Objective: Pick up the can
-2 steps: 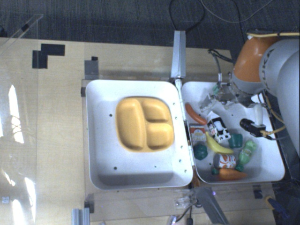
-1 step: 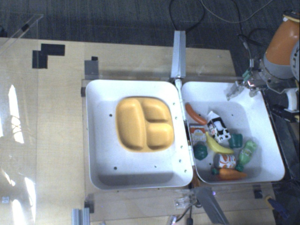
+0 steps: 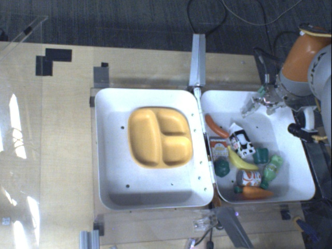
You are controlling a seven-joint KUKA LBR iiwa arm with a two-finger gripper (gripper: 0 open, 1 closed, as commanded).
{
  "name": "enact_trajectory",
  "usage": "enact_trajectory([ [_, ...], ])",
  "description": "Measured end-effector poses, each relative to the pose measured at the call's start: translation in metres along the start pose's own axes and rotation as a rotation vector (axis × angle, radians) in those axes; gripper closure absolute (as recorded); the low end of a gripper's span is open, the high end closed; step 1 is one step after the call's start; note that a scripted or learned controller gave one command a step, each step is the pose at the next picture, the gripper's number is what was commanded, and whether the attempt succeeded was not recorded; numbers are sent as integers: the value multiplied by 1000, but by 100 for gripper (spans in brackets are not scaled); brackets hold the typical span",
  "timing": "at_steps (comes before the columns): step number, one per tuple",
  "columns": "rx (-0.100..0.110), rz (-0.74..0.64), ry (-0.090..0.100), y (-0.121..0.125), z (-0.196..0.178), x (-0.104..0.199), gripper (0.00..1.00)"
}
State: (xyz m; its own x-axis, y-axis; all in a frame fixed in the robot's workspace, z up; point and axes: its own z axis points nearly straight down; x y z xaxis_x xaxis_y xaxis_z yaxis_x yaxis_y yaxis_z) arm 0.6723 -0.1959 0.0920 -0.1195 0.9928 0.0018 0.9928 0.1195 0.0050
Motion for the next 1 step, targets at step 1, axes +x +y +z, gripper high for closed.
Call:
enact_trajectory([
  [1,-4,98,-4,0,4,8,0],
])
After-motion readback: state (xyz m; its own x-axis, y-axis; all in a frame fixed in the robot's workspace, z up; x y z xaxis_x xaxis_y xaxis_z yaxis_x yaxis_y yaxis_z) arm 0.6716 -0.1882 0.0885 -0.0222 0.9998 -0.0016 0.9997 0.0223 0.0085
